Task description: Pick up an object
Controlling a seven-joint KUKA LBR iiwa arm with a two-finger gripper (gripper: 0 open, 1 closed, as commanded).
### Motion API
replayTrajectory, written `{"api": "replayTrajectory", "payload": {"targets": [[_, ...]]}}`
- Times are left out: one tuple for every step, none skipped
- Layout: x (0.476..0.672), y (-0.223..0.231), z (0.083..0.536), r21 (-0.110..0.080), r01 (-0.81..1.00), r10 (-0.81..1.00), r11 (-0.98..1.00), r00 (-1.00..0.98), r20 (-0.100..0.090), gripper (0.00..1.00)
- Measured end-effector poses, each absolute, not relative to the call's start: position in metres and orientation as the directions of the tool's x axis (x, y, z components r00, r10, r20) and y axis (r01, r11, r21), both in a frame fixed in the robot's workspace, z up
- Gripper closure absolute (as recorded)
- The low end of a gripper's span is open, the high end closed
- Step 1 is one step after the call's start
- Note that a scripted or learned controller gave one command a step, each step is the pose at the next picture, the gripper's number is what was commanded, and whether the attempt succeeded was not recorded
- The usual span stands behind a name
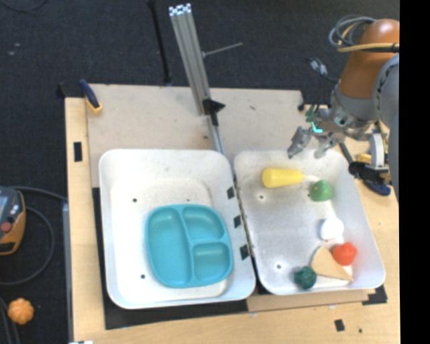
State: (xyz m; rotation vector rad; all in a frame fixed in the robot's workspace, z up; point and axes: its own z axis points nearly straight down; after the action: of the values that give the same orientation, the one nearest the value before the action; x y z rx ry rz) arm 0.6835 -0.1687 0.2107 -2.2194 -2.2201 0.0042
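Approach is the step we judge in hand: our gripper point(310, 142) hangs spread and bare above the right bin's point(282, 222) far edge. Nearest, by that edge, lies the yellow piece point(281, 177); next we must descend over it.

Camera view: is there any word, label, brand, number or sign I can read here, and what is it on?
None is readable.
The aluminium post carries a black-and-white checker marker at its top: a pattern, not text.
The orange device at the left edge has markings too blurred to read.
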Motion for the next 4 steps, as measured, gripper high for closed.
{"api": "replayTrajectory", "payload": {"targets": [[0.685,-0.169,0.214,0.002,1.0,1.0,0.001,-0.001,-0.001,0.0],[0.682,-0.173,0.171,-0.002,1.0,1.0,0.0,0.0,-0.002,0.0],[0.686,-0.178,0.112,0.003,1.0,1.0,0.001,-0.001,-0.002,0.0],[0.687,-0.179,0.102,0.001,1.0,1.0,0.003,-0.003,-0.003,0.0]]}}
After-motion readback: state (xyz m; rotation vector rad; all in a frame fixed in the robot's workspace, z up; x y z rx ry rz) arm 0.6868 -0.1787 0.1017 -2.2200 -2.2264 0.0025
